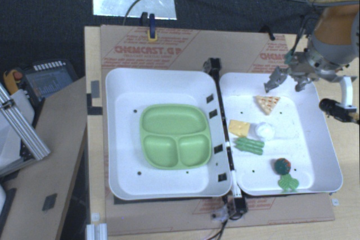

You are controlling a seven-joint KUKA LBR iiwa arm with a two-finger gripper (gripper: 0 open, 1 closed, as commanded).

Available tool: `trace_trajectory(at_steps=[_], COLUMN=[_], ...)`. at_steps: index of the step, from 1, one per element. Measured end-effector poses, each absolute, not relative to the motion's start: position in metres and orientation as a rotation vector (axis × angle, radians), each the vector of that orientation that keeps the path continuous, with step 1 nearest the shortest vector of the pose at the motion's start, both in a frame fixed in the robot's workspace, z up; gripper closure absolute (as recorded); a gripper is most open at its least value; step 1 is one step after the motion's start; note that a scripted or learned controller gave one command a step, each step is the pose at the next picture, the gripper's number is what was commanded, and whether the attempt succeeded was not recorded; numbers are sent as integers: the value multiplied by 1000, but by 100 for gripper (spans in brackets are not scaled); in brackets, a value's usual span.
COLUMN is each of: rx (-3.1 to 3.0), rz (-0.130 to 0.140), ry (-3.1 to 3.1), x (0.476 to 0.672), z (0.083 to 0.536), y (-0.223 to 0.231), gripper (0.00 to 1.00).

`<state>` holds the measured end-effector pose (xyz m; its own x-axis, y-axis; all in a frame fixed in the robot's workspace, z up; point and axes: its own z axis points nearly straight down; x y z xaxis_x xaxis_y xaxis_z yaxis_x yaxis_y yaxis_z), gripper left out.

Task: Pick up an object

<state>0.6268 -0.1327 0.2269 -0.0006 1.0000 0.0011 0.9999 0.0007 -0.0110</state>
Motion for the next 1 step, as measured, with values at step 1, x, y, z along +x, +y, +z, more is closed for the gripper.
trace_trajectory(at_steps=[1], rx=[-2219], rz=[-1], ry=[-2225], x=[629], z=[235], y=[-132], gripper=[0])
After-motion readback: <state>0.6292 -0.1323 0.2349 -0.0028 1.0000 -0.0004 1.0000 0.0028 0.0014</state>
